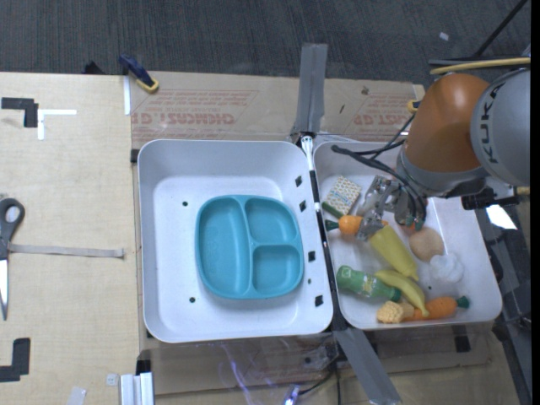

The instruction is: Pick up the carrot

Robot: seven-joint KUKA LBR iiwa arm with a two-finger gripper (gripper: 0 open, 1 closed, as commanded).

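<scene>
Lying along the right bin's (481, 310) front edge, one carrot (440, 308) is sitting well apart from the gripper (377, 212). Another carrot (348, 224) is lying crosswise beside the claw near the left wall; finger spread cannot be determined.

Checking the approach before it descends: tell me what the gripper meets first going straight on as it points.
Probably the small orange carrot, just beyond the gripper; depth is unclear from above.

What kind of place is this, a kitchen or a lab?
Most likely a robotics lab bench: a KUKA arm reaches over two white bins, one holding toy food, with scissors and taped cardboard nearby.
</scene>
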